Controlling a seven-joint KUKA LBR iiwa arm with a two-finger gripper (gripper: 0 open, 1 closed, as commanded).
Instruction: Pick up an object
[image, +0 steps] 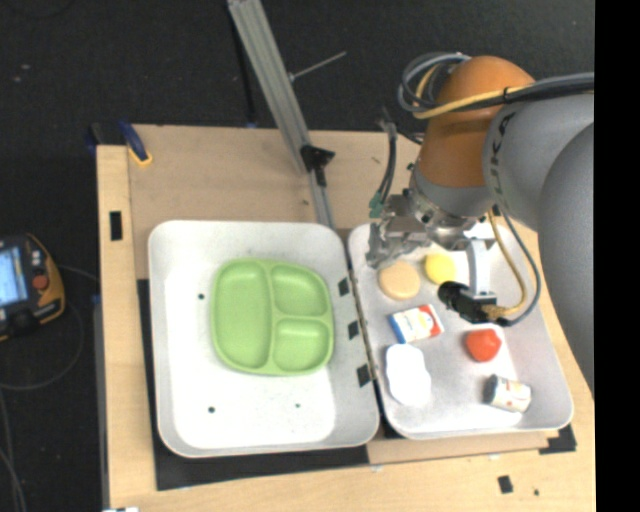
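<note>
My gripper (392, 240) hangs over the far left corner of the right bin (548, 372), under the orange wrist band. Just in front of it lies a tan round bun (400, 281), close below the gripper. A yellow lemon (438, 266) lies to the bun's right. Nearer the front are a small white, orange and blue carton (416, 324), a red tomato (483, 344), a white lumpy piece (407, 372) and a small white tipped-over cup (509, 393). I see nothing held.
The left bin (180, 400) holds a green divided plate (272, 316). A grey metal pole (285, 100) slants in from the top to the gap between the bins. The arm's bulk covers the right bin's far right corner.
</note>
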